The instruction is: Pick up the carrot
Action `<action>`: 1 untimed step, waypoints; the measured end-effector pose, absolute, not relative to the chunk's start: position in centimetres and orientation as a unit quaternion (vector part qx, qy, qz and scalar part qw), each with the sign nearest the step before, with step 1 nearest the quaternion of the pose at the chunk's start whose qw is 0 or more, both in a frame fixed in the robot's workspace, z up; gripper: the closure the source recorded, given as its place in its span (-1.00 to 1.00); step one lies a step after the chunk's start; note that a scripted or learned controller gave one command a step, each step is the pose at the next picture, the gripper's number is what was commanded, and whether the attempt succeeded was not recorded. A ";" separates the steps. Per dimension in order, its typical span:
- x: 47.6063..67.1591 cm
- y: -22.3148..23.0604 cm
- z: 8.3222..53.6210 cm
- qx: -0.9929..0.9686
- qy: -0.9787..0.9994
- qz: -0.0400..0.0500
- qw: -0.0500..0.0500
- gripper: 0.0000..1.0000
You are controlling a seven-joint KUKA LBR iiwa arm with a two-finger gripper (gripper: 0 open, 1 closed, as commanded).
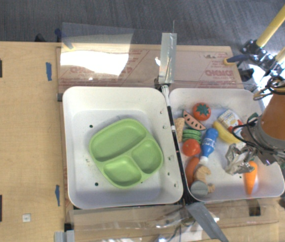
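We see a matt green plastic plate [126,152], smooth glossy white bins [76,135], a bare-metal gripper [238,161], and a smooth plastic carrot [250,178].

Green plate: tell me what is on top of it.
Nothing lies on the green plate; all three of its sections show bare. It sits in the left bin. No part is covered.

arm [283,120] cut off, carrot [250,179] top — hidden

My arm [282,119]: wide orange band above the wrist, grey body under it. Black cables loop round the wrist, on the side toward the bins. Jaws are bare shiny metal, angular, with dark hardware just behind them. Markings and screws too small to make out.
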State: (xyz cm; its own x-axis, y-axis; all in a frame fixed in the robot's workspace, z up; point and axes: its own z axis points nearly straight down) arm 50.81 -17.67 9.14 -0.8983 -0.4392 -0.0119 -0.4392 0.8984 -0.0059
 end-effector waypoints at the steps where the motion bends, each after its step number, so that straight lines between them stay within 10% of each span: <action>1: 50.7 -18.0 9.1 -0.223 0.975 -0.003 0.005 -1.00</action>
